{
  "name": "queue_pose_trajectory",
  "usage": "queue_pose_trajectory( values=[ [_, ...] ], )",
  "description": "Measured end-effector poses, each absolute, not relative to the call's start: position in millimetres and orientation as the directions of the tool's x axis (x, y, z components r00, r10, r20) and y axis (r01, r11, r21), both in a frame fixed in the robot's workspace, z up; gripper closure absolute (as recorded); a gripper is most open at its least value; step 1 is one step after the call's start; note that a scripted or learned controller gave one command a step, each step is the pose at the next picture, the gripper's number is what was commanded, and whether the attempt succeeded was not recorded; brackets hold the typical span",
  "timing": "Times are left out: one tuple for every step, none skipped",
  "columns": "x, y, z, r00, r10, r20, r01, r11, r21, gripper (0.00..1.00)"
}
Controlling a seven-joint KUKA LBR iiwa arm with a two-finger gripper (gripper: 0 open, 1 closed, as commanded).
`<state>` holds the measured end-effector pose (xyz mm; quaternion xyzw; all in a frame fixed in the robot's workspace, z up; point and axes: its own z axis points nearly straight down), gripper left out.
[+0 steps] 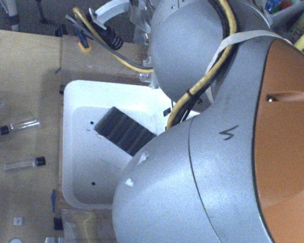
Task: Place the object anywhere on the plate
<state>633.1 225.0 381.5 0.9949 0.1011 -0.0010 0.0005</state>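
A big grey arm (200, 172) is seen over the white bin (74, 137). A dark ribbed block (123, 131) is laid near the bin's top edge.

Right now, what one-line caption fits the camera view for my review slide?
Grey arm looms over a white bin holding a dark ribbed object; clear vials lie on the bench.

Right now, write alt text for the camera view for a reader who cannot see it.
A grey robot arm with an orange band looms over most of a shallow white bin. A dark ribbed rectangular object lies tilted in the bin. Small clear vials with black caps lie on the wooden bench to its left.
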Motion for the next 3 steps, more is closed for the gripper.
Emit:
queue_pose_trajectory(
  values=[
    [653.8,205.5,385.0,0.881,0.472,-0.006,0.472,-0.881,-0.002,1.00],
    [634.8,225.1,185.9,0.921,0.390,-0.007,0.390,-0.921,-0.001,1.00],
    [657.0,225.9,186.8,0.618,0.787,-0.005,0.787,-0.618,-0.004,1.00]
  ],
)
